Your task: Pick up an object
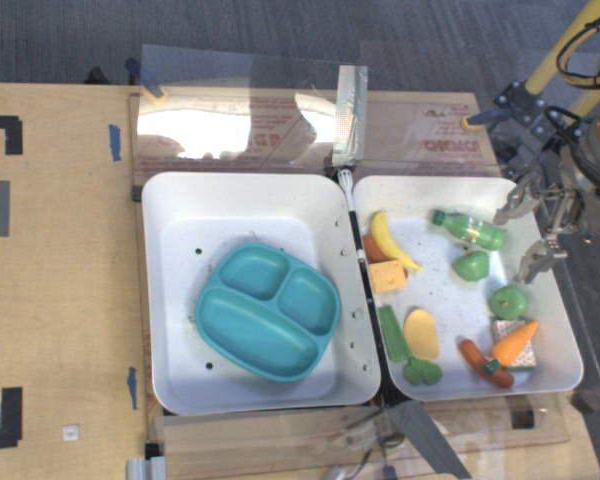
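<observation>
Fingers (533,230) hang spread and empty over the right bin's (570,368) far edge, poised to descend. Toy food lies scattered there: green bottle (470,230), banana (388,240), carrot (517,340), within reach.

Left white bin (170,228) holds a teal divided plate (268,311), three compartments, lying flat and slightly turned. Right white bin (565,353) sits just beside it, rims touching. Both rest on a brown cardboard bench top (50,268) with blue tape bits (114,142) and black marks (5,133). Clear plastic sheet (240,108) stands behind the bins, glare on it. Grey floor (280,8) beyond.
</observation>
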You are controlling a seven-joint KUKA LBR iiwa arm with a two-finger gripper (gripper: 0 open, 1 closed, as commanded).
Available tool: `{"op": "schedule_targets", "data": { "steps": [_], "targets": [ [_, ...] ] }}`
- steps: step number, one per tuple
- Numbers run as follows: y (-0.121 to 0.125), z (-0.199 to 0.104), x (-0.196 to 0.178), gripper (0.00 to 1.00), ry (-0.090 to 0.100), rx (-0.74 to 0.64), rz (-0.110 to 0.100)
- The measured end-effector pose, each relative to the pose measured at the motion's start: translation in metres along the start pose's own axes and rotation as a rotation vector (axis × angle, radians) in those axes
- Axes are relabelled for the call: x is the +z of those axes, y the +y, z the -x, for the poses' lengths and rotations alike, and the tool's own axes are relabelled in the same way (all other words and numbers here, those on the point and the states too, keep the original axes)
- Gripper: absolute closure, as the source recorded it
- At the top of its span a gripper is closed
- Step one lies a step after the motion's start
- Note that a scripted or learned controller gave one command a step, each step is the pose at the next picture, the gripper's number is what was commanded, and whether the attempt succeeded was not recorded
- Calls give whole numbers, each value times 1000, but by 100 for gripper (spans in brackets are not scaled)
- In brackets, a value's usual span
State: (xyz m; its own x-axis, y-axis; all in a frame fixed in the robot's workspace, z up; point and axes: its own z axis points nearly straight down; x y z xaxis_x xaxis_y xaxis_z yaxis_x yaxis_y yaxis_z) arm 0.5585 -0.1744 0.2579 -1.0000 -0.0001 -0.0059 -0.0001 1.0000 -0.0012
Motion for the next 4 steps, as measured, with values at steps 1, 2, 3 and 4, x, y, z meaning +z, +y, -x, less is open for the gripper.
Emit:
{"op": "schedule_targets", "data": {
  "steps": [1,2,3,4],
  "targets": [
    [-1,23,136,0,15,-114,7],
    [45,49,169,0,-4,-159,1],
    [-45,65,104,0,-8,-309,-5],
    [-6,79,170,0,-4,-291,1]
  ]
}}
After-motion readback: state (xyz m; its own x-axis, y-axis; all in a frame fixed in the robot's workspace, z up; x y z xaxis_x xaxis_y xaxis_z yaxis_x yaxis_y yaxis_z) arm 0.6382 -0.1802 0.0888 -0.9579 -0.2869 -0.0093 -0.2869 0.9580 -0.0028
